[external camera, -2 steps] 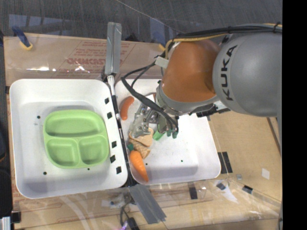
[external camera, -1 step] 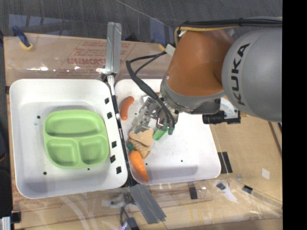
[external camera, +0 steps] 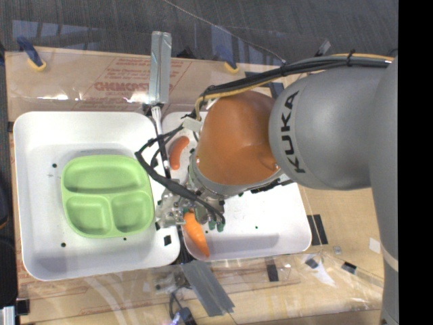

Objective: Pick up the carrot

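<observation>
Carrot (external camera: 195, 237) lies directly under the pincer (external camera: 191, 215); whether it's pinched, I cannot tell.

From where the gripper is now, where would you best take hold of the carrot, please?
Probably across the carrot's middle, coming straight down. It lies flat in the right bin's near-left corner, slanting close by the wall, so closing across its narrow width seems likeliest to leave the fingers room. The gripper hovers above its upper end.

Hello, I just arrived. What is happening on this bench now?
A grey arm reaches down into the right bin. Its gripper is low at that bin's left edge, just above an orange carrot lying near the front corner. Whether it grips the carrot cannot be told. Another orange piece lies further back. The left bin holds a green tray.
</observation>
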